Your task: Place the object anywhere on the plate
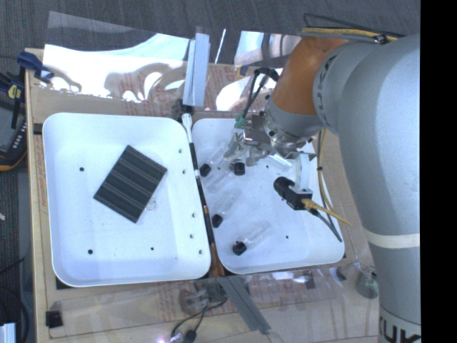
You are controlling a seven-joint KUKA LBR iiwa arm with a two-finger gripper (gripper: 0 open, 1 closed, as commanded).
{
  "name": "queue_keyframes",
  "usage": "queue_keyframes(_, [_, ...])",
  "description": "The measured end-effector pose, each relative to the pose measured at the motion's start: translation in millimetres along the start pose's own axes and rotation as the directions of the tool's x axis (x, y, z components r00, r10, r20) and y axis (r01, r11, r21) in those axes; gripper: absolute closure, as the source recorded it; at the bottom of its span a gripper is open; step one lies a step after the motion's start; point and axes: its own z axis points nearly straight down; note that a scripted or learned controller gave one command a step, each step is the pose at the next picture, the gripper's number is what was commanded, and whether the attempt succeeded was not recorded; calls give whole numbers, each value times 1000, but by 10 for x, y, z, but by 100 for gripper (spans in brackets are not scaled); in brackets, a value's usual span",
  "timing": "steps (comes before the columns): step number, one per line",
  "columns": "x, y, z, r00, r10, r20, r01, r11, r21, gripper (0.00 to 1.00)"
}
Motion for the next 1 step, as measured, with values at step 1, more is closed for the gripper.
queue_keyframes(1, [795, 403, -72, 996, -94, -1, 94, 996, -1, 100])
